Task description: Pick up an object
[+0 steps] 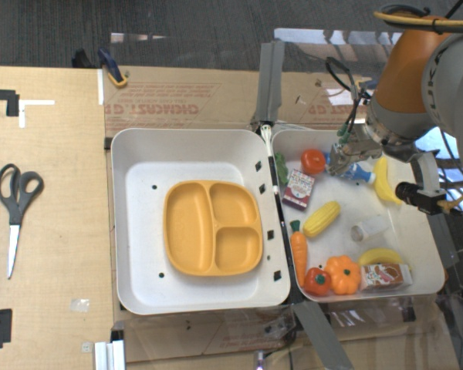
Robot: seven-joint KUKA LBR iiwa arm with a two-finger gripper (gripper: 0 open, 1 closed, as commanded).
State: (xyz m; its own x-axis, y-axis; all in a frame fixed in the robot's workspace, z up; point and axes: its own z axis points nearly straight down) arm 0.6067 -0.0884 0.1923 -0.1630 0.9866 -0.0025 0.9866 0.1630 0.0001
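near the far edge of the right bin, the gripper is lowered onto a blue object, just beside the tomato; finger spacing cannot be determined.

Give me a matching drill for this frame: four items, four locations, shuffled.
Items:
1. yellow divided plate
2. scissors
3. corn cob
4. orange pepper

Places:
A. near front wall of the right bin
B. on the wooden bench, left of both bins
C. middle of the right bin
D. in the left bin

Pairs: 1-D, 2-B, 3-C, 4-A
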